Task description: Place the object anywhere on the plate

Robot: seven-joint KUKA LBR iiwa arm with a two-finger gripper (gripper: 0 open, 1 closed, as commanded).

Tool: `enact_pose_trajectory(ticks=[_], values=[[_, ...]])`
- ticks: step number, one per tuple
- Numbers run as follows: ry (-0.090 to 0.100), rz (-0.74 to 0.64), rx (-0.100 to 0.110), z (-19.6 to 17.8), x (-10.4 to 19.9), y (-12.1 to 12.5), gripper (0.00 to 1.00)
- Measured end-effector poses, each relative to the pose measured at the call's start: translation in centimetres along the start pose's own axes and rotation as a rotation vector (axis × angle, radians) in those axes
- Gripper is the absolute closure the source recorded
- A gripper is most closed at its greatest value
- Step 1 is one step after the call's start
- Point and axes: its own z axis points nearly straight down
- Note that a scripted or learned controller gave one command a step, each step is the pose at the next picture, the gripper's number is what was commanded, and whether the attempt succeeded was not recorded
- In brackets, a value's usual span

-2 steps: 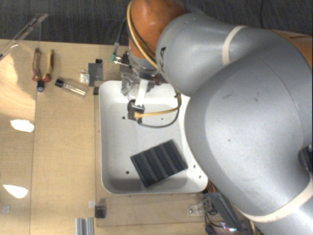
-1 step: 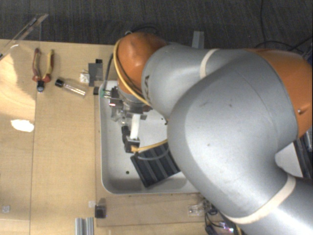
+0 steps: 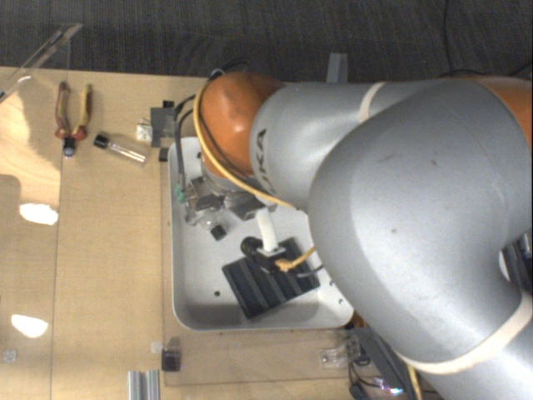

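Looming closest, the arm [image 3: 416,207] is filling the right side with its smooth, rounded grey shell, a glossy orange band [image 3: 229,119] curving above the wrist. The metallic gripper [image 3: 202,200] is hanging low over the left part of the white bin [image 3: 191,307]; I cannot tell whether its claw is parted or closed. A small black block [image 3: 218,232] is lying on the bin's smooth floor just beside it. Well apart, orange-handled pliers [image 3: 72,111] and a clear vial [image 3: 122,148] are resting on the tan bench [image 3: 100,265].
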Motion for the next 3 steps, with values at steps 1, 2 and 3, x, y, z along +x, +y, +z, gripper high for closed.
enact_pose_trajectory(ticks=[1,2,3], values=[[-0.002,-0.453,-0.004,-3.5,-6.2,4.9,1.00],[-0.001,-0.469,-0.003,-5.2,-2.3,5.6,1.00],[-0.002,-0.457,-0.004,-10.5,-2.8,5.8,1.00]])
